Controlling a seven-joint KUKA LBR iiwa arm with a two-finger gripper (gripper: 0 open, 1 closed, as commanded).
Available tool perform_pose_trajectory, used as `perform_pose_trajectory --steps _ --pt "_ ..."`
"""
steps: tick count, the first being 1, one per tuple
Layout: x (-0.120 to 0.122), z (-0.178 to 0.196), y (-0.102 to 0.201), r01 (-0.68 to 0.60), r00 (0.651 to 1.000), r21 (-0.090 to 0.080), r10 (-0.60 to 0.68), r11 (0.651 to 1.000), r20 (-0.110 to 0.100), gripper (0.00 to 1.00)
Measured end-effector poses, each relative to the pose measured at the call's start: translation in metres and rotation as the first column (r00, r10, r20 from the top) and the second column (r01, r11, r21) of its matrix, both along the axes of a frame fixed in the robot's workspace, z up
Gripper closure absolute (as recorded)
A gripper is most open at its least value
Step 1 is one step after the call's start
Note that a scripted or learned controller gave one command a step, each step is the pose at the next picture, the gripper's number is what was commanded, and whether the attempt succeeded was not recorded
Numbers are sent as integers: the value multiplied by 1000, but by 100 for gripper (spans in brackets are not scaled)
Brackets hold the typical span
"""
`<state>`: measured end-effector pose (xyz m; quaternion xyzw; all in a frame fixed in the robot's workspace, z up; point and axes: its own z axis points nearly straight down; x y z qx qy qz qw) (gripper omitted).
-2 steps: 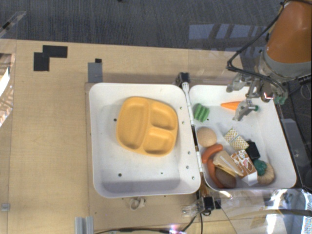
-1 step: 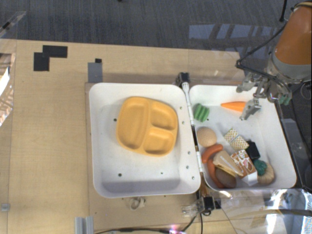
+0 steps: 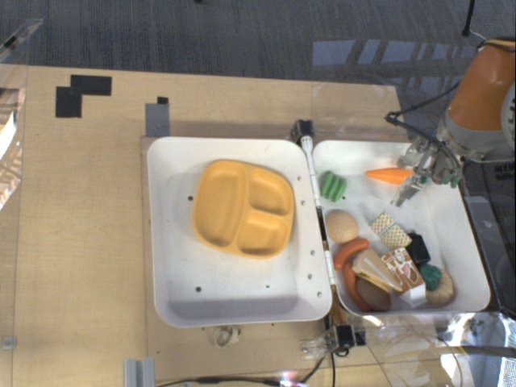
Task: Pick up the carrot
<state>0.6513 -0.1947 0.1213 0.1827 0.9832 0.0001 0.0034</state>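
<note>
One gripper [image 3: 425, 176] hangs at the upper right of the frame over the right bin [image 3: 476, 248], its metal fingers pointing down and leftward; whether they are spread or pressed together I cannot tell, as they blur into one pale cluster. Nothing sits between them, so the pick seems not yet done: grasp and lift are left. Just left of the fingertips lies the carrot [image 3: 388, 176], flat on the bin floor, its thick end nearest the gripper, close to touching. Further out sit a green piece [image 3: 332, 186], a beige egg-like ball [image 3: 341, 226], a sausage [image 3: 348, 254] and small boxes [image 3: 395, 266]; the left bin [image 3: 173, 297] carries a yellow divided plate [image 3: 242, 208].
</note>
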Motion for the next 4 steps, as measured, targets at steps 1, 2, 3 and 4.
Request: perform_pose_trajectory --steps 1,2,3,4 --pt "5 41 -11 -3 1000 -3 3 1000 10 0" --pt "12 35 -10 154 988 1 -154 988 7 0" --pt "6 7 -10 445 896 3 -445 896 3 0" --pt "15 23 -10 539 843 5 -539 843 4 0"
